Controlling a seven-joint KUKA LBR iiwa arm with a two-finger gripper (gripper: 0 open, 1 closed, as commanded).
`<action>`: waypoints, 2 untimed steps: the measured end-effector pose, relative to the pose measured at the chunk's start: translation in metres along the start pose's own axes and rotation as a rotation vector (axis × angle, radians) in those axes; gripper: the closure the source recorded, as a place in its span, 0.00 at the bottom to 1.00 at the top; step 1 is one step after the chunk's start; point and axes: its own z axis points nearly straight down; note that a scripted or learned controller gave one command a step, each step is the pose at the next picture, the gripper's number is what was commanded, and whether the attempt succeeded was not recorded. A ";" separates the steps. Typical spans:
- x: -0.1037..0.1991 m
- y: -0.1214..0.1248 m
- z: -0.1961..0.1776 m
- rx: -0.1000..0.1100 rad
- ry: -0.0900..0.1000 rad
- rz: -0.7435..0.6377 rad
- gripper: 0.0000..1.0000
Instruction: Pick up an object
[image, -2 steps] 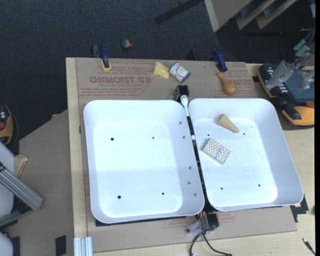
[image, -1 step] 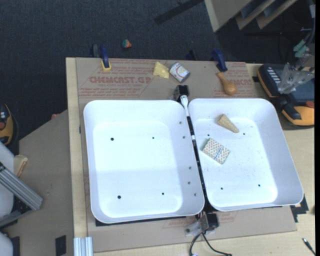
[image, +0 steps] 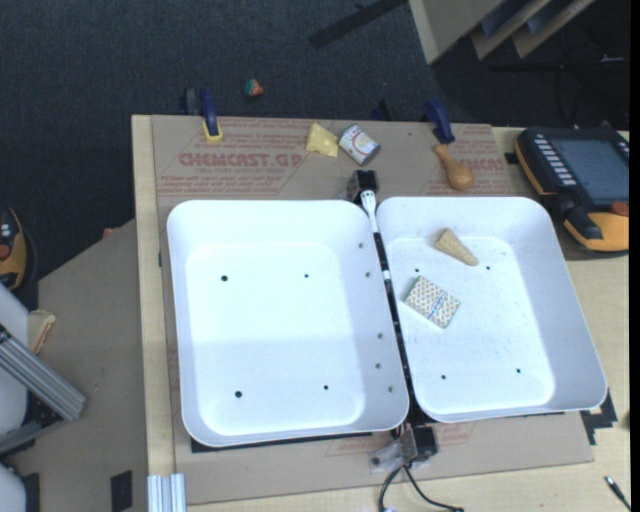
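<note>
Two objects lie in the right bin (image: 560, 300). A tan wedge, shaped like a cone (image: 455, 246), rests near the bin's far side. Just in front of it, toward the bin's left wall, lies a small flat packet with a white and brown dotted pattern (image: 432, 301), turned at an angle. The two are apart from each other.
The left bin (image: 190, 300) adjoins the right one. On the board behind the bins lie a yellow wedge (image: 321, 140), a small white box (image: 359, 144) and a brown wooden piece (image: 455, 170). Blue clamps (image: 208, 112) hold the board's far edge. A teach pendant (image: 580, 175) sits at right.
</note>
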 end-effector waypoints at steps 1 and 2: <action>0.039 -0.061 0.095 0.024 0.015 -0.007 1.00; 0.107 -0.093 0.050 0.007 0.010 -0.015 1.00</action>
